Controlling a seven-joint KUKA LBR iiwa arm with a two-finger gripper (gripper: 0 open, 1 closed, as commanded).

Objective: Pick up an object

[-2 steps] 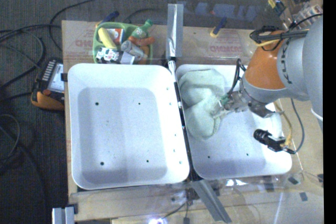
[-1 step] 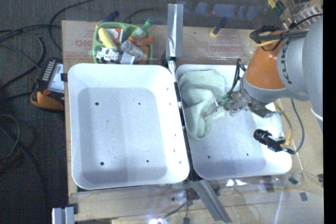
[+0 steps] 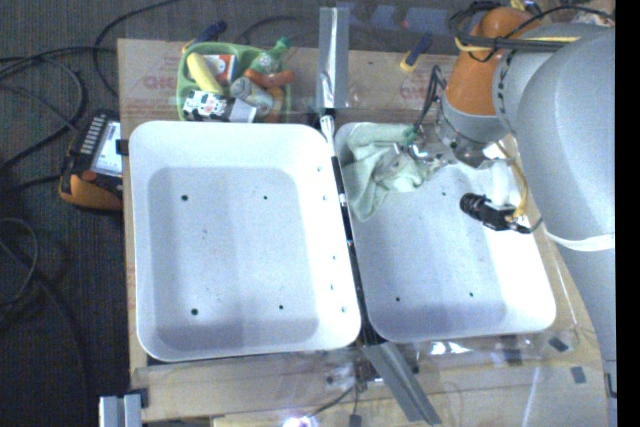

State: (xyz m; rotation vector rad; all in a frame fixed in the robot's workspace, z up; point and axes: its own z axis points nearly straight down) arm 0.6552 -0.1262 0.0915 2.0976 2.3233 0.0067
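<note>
Here my gripper (image 3: 415,153) sits low over the far end of the right bin (image 3: 470,300), at the edge of a pale green crumpled cloth (image 3: 375,173). The cloth bunches just to the left of my jaws and trails toward the wall between the bins. How far my jaws stand apart, I cannot tell; nor whether any fold lies between them. The left bin (image 3: 240,245) spreads further to the left of me. Beyond it, up and to the left, a small green basket (image 3: 186,85) holds mixed items.
</note>
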